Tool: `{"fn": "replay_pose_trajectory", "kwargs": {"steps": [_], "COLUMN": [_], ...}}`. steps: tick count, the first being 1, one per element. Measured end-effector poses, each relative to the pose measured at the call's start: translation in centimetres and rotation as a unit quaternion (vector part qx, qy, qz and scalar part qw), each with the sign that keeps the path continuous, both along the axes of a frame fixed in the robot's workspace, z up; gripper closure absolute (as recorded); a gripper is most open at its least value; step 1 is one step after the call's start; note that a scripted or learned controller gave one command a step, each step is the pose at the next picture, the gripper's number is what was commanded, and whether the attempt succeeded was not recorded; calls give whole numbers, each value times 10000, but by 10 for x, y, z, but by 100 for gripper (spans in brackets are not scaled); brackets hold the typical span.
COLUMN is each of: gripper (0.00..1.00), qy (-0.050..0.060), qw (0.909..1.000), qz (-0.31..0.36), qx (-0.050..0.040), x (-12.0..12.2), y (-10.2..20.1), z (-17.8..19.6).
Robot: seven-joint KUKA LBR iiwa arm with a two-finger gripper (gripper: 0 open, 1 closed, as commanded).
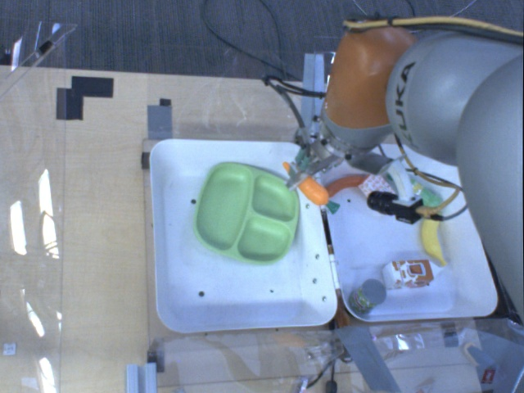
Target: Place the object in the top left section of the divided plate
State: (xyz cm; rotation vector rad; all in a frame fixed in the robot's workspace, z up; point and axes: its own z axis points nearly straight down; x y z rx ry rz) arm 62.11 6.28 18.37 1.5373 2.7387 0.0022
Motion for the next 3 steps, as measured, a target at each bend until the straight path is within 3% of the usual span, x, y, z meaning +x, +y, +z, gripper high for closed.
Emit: {"fn": "replay_pose_trajectory", "kwargs": {"steps": [1,2,3], "gripper": [100,100,0], "qy": [-22,-2,-6], "qw": [9983,9986,9986], "qz": [578,535,531], "qx": [-3,1,1], "x": [-15,-10,-10], "y": [-40,38,38], "z": [37,0,0]}}
